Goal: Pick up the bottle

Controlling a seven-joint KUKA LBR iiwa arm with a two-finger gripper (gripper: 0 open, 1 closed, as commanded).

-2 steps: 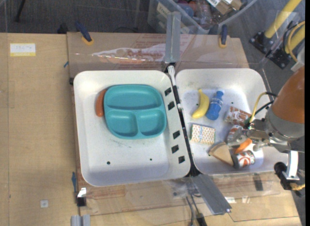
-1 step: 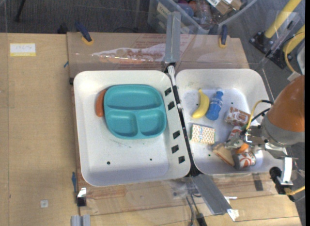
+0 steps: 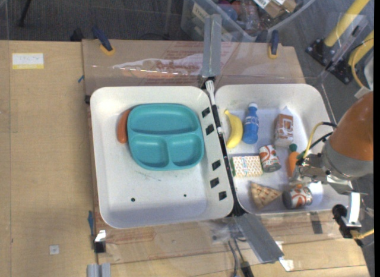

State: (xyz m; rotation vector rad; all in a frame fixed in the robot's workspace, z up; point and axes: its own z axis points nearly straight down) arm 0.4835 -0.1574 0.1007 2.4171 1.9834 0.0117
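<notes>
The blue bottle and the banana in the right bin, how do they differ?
The blue bottle is blue with a white cap; the banana is yellow. The bottle is straight-sided, while the banana is curved. The banana lies next to the divider between the bins, and the bottle lies on its far side, nearer the bin's middle. Both lie lengthwise, side by side, in the right bin, away from the gripper.

My arm (image 3: 354,145) as I see it from the remote station: a broad orange band above a grey wrist, a yellow cable looping alongside, and a metal claw (image 3: 304,172) of dark and silvery parts.
</notes>
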